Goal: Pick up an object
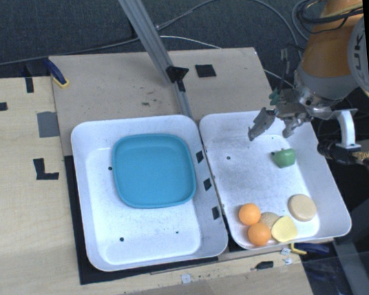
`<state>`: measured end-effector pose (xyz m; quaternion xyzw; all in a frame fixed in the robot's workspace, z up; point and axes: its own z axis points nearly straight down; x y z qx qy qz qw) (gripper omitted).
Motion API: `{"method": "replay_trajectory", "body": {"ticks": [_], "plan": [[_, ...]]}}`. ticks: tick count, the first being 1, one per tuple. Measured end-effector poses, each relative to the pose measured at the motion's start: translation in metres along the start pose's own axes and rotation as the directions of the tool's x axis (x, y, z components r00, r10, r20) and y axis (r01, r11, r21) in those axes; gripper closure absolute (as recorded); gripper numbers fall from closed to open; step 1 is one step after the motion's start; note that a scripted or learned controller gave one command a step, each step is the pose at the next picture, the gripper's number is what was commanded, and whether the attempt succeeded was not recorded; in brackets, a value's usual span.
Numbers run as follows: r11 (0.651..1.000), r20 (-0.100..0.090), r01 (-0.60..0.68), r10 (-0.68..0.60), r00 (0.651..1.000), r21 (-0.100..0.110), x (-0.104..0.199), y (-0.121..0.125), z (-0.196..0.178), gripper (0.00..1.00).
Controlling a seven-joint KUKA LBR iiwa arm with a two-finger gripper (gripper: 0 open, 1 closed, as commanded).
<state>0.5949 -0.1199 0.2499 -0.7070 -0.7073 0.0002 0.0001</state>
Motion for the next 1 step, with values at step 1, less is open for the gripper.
{"method": "replay_trajectory", "body": {"ticks": [1], "plan": [[1.000, -0.001, 0.000, 0.000, 1.000, 0.006, -0.0005, 0.0020, 0.0629, 0.00]]}}
